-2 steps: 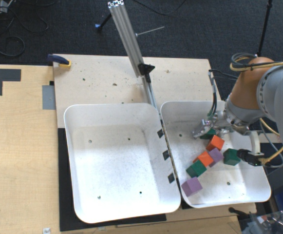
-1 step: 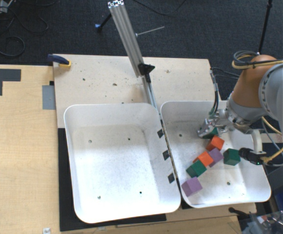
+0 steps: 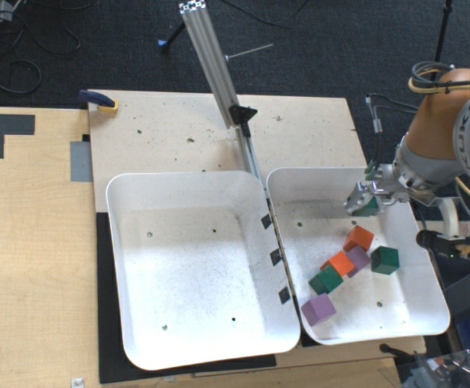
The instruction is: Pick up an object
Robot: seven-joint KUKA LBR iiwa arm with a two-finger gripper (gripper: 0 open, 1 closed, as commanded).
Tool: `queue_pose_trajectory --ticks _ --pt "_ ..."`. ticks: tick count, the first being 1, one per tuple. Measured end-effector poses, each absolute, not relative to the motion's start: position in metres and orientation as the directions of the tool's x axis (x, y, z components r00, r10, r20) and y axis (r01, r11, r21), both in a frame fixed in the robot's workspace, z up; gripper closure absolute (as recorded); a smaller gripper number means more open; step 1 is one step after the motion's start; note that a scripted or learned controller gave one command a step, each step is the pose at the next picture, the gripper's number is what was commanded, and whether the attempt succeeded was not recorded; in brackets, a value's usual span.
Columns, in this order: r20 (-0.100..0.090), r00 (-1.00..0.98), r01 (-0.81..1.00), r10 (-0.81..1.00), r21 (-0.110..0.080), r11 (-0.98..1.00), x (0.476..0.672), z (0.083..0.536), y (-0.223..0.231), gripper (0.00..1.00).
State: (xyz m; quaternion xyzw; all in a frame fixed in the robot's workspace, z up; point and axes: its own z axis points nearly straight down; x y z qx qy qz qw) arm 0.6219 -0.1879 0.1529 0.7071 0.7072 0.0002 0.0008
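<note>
A: Status on your jaws?

B: My gripper (image 3: 367, 202) sits over the right bin (image 3: 429, 314), upper part. Something green shows at the fingers, but I can't tell whether they're clamped on it or apart.

A: Blocks?

B: Below me: orange block (image 3: 359, 238), purple block (image 3: 318, 308), green block (image 3: 385, 259), clustered mid-bin.

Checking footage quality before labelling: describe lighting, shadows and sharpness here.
Camera view: even, soft overhead light; faint grey shadows inside the left bin and right bin; blocks like the purple block are fairly crisp; the gripper looks slightly soft; dark floor lacks detail.
</note>
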Motion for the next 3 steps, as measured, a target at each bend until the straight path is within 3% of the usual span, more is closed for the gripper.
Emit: queue_pose_trajectory --ticks 1,3 --pt "-0.001 -0.001 1.000 1.000 0.003 0.001 0.623 0.206 -0.189 1.00" --pt "0.003 -0.004 1.000 1.000 -0.003 0.004 0.621 0.224 -0.087 1.00"
